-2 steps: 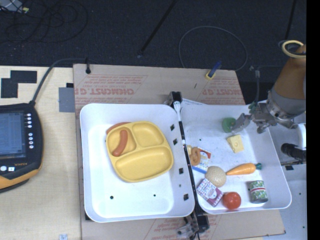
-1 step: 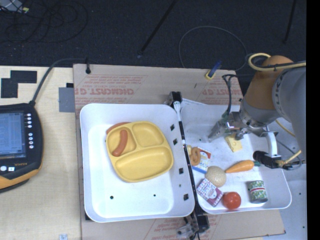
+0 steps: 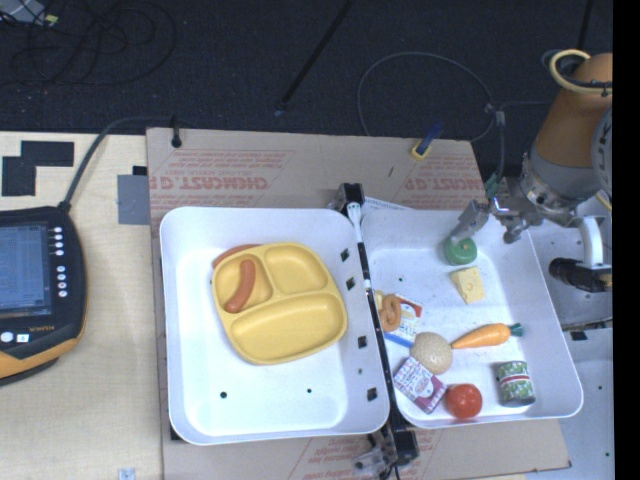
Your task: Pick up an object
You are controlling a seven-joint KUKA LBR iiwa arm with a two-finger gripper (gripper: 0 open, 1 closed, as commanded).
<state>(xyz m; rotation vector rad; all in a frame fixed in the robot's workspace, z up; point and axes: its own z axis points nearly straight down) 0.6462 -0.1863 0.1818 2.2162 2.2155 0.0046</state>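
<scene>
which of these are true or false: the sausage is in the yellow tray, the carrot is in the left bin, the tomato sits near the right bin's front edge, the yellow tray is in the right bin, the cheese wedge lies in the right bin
1. The sausage lies in a compartment of the yellow tray. True.
2. The carrot is in the left bin. False: it lies in the right bin.
3. The tomato sits near the right bin's front edge. True.
4. The yellow tray is in the right bin. False: it sits in the left bin.
5. The cheese wedge lies in the right bin. True.
</scene>
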